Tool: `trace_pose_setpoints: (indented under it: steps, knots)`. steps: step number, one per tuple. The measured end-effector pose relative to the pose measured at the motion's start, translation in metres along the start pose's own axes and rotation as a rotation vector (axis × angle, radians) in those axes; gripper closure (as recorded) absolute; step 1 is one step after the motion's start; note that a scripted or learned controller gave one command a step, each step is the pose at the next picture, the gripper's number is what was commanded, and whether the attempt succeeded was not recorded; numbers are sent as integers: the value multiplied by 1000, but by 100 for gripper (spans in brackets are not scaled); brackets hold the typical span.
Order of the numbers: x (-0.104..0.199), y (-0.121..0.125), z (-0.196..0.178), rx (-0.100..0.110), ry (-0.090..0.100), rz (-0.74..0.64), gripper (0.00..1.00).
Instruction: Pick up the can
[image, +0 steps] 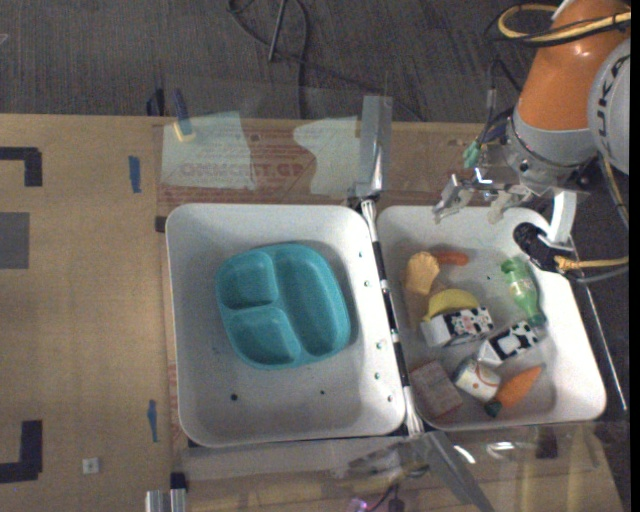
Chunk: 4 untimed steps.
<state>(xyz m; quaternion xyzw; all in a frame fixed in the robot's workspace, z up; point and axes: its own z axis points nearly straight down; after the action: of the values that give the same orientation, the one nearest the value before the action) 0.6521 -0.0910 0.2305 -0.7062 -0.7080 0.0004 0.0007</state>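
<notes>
A: Any writing you can read?

B: Hardly. A clear sheet (262, 158) taped to the surface (80, 300) behind the left bin (190, 400) has a line of pale capital letters on it, too faint to make out. Two small cartons with black-and-white cow patches, one (458, 325) by the yellow banana-shaped toy (452, 299) and one (512, 341) to its right, carry no text I can resolve.

A: Where is the can?

B: In the right bin (585, 385), toward the near wall: a small white can (476, 379) lying on its side, with a reddish mark on it that is blurred. It touches the orange carrot (517, 386) on its right and sits just beside a brown block (436, 388) on its left.

A: And the gripper?

B: The gripper (476, 199) hangs over the far edge of the right bin, well apart from the can. Its fingers (447, 204) stand apart, with nothing between them. The arm's orange band (570, 70) is cut off at the top right.

A: What else is hard to tell?

B: A green bottle (519, 282) near the right wall is pale and blurred. A tan piece (421, 272) and a thin orange-red piece (451, 258) lie at the far side; I cannot name either. The teal divided plate (285, 305) sits alone in the left bin. A clear sheet (480, 470) at the near edge blurs what lies under it
</notes>
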Motion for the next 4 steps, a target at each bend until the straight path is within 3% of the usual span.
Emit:
trace_pose_setpoints:
  steps: [1, 2, 3, 4]
  knots:
    - [-74, -39, 107, 0, -1, 111, 0]
    - [-84, -93, 112, 1, 1, 226, 0]
    - [-70, -163, 140, -16, -2, 399, 0]
    - [-109, -169, 141, -15, -4, 129, 0]
